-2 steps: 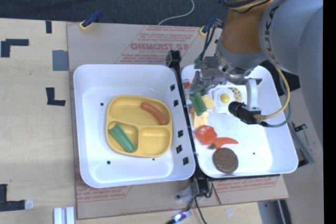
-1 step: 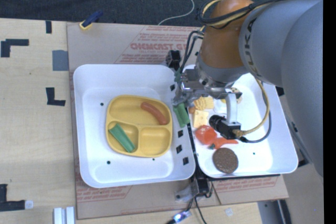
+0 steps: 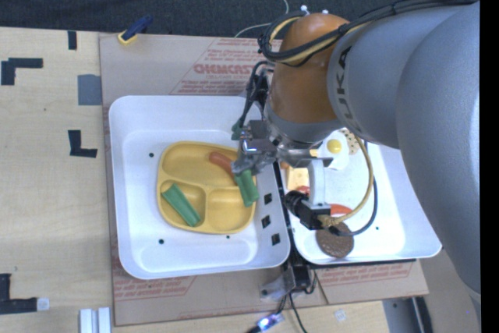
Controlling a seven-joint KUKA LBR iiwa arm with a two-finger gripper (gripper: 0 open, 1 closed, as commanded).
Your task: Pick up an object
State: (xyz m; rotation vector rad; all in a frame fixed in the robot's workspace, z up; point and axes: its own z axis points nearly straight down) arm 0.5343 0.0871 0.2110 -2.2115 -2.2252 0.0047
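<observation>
camera view, hand [image 3: 248, 168] clasping green piece [image 3: 248, 188] over yellow tray [image 3: 175, 160]

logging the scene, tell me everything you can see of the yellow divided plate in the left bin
The yellow divided plate looks like smooth moulded plastic, rounded, with raised ridges splitting it into compartments. It lies flat on the floor of the left white bin. A green piece rests slantwise in its lower-left compartment, and an orange piece lies near its upper right edge. A second green piece hangs at the plate's right rim under the claw; whether it touches the plate is unclear.
</observation>
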